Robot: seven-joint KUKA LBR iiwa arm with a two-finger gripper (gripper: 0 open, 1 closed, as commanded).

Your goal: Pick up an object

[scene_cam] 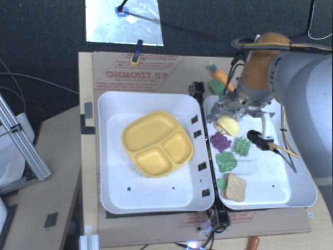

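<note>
At the ten o'clock corner of the right bin [273,184], the gripper [227,111] hangs just above a pale yellow toy fruit [228,125], probably lined up to take it. I cannot tell whether it is open or closed, and no hold shows. Toward six o'clock from the fruit, purple grapes [220,142], a small green piece [242,146], a larger green piece [226,162] and a bread slice [235,187] lie loose. The left bin [114,191] carries a yellow divided plate [157,142], lying flat at its centre.

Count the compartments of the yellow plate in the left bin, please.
3. The large compartment spans the far side of the yellow plate; the near-left compartment and the right compartment are smaller. Nothing covers the plate, so none is hidden.
</note>
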